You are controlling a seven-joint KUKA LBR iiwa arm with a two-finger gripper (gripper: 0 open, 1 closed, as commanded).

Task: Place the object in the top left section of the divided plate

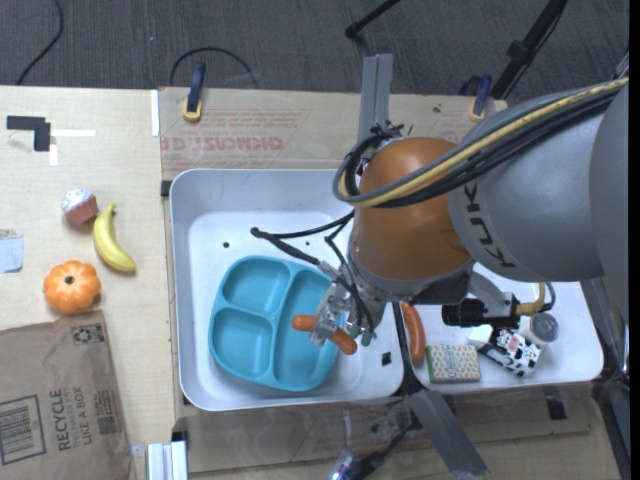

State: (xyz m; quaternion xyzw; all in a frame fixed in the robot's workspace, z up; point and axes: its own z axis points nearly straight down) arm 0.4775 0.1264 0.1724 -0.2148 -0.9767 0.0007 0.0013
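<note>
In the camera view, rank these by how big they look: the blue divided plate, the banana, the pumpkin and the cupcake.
Largest to smallest, as they look:
1. blue divided plate, by far
2. banana and pumpkin: too alike to rank, the banana longer, the pumpkin rounder
3. cupcake, smallest

A robotics lab: clamped cardboard bench [80, 298], white bins [190, 268], toy banana [112, 240], camera stands, trailing cables.

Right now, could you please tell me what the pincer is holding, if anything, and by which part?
The pincer appears to hold the orange carrot near its middle, over the blue divided plate; the exact contact is hard to make out.
</note>
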